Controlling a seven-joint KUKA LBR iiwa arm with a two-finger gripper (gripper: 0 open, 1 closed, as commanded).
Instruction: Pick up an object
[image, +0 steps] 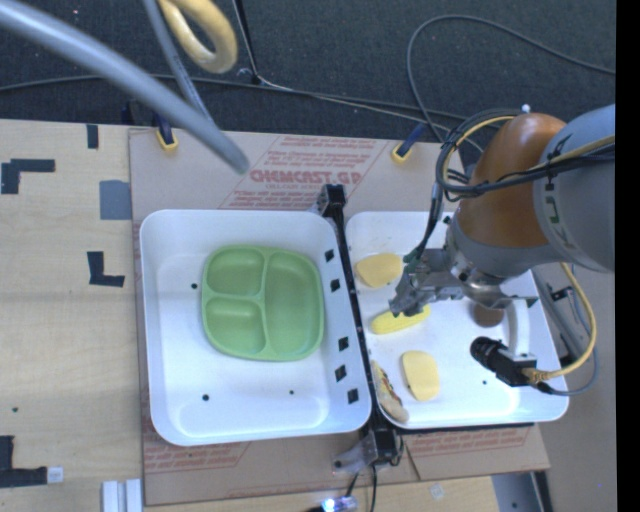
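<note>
The right bin (500, 400) holds several yellow food pieces. One rounded piece (378, 269) lies near the bin's back left. A long banana-like piece (398, 321) lies in the middle. A third piece (421, 376) rests nearer the front. My gripper (410, 297) reaches down from the right and sits right over the back end of the banana-like piece, touching or nearly touching it. The arm's wrist hides part of the bin behind it.
A green divided plate (265, 303) lies in the left bin (170, 400). A brownish striped item (389, 394) lies against the right bin's front left wall. A black cable plug (497, 360) hangs off the arm over the right bin. A small brown thing (487, 316) peeks out under the wrist.
</note>
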